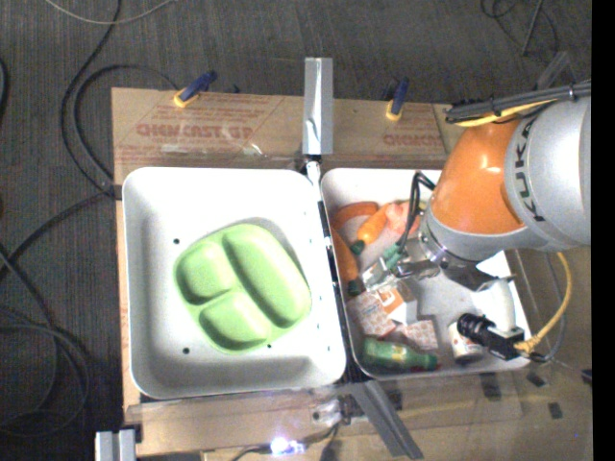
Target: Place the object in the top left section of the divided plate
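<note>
A green divided plate (242, 286) with three sections lies in the left white bin (144, 219), and nothing rests on it. My gripper (389, 269) is down in the right bin (338, 188), over a heap of small items. Just under and beside it lie an orange bottle with a green cap (373, 227) and a white and red packet (377, 307). The wrist and the orange band hide much of what is beneath.
In the right bin, an orange curved piece (350, 211) lies at the back left, a green bottle (399, 355) along the front wall, and another packet (420, 334) beside it. A metal divider (317, 104) stands between the bins at the back.
</note>
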Robot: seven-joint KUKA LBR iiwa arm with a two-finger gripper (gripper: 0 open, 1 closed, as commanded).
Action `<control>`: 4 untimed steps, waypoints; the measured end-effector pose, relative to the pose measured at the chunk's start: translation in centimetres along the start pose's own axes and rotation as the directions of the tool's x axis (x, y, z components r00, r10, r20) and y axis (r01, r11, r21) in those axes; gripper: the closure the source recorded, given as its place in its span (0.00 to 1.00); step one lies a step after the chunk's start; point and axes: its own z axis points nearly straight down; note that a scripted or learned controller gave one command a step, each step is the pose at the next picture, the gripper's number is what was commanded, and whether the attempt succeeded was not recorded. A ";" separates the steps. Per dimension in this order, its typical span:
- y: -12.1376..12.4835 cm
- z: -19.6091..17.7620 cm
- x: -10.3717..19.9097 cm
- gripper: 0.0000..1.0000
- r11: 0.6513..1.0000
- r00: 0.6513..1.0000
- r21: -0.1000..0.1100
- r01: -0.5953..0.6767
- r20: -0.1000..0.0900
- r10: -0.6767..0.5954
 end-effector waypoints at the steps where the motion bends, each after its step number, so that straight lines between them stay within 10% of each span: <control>1: -2.9 -1.3 -5.1 1.00 0.995 0.995 -0.001 0.102 0.001 -0.102; 2: -2.9 -1.3 -5.1 0.00 0.995 0.995 -0.002 0.103 0.001 -0.103; 3: -2.8 -1.9 -5.0 1.00 0.995 0.995 0.004 0.104 -0.002 -0.104; 4: -4.7 -5.5 -13.8 1.00 0.966 0.966 -0.002 0.257 0.002 -0.257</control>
